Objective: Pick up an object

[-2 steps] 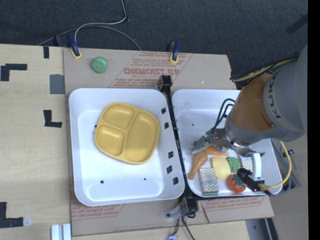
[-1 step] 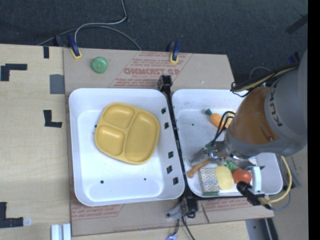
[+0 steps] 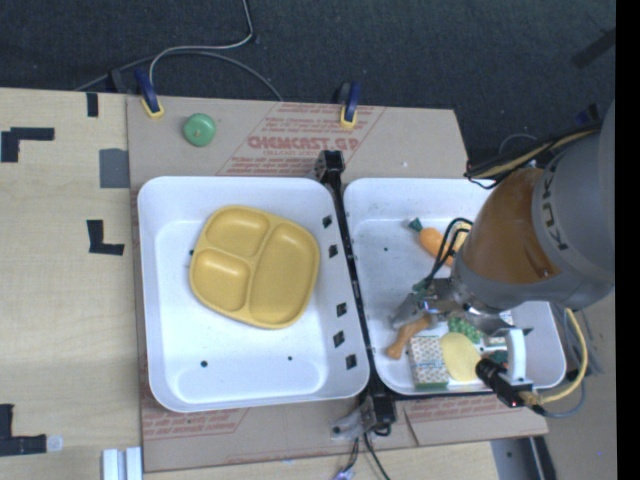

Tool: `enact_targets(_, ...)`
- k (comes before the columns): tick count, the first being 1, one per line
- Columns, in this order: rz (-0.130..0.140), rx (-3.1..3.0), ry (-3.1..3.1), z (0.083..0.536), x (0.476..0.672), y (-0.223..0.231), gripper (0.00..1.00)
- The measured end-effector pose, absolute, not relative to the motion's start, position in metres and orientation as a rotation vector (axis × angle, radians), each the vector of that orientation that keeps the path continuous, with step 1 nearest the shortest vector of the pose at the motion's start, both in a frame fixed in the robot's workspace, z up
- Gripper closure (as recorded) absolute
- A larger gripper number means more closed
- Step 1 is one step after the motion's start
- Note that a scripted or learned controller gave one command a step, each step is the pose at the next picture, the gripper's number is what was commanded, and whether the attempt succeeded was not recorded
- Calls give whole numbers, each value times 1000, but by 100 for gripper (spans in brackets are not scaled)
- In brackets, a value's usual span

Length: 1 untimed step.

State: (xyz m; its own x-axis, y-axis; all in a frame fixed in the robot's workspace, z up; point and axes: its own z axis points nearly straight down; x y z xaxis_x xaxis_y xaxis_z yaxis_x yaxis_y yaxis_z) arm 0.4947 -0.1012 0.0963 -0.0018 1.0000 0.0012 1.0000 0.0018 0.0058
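Tabletop (image 3: 60, 298): pale wood with black marks at far left; a brown cardboard sheet (image 3: 290, 143) lies under both bins.
Ball (image 3: 199, 129): small, green, on the cardboard behind the left bin, well apart from the arm.
Left bin (image 3: 165, 368): white and shallow; holds a yellow plate (image 3: 255, 265) with three compartments, lying flat toward the back of the bin.
Divider (image 3: 345, 268): black strip between the two bins, which stand touching side by side.
Right bin (image 3: 385, 223): white; the candidate objects cluster at its front, under and beside the wrist.
Carrot (image 3: 430, 238): orange with a green tip, near the back of the cluster, partly behind the arm.
Stick (image 3: 402, 343): small, brown-orange, at the left edge of the cluster, just beside a checked packet (image 3: 428, 360).
Disc (image 3: 459, 357): pale yellow, touching the packet's right side.
Arm (image 3: 545, 233): grey with an orange band, reaching in from the right and covering the middle of the cluster.
Gripper (image 3: 432, 303): low over the cluster; whether the jaws are released or clenched cannot be told, and nothing is seen between them.
Step in hand (judgement): settling on one object to grasp.
Advice (judgement): choose an object at the edge of the pile, such as the stick or the carrot; centre the jaws across its narrow width; descend straight, so neighbours are not pushed toward the bin wall.
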Motion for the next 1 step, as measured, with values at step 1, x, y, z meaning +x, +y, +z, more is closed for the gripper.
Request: enact_targets(1,0,2220,2226,184,491,-25,100)
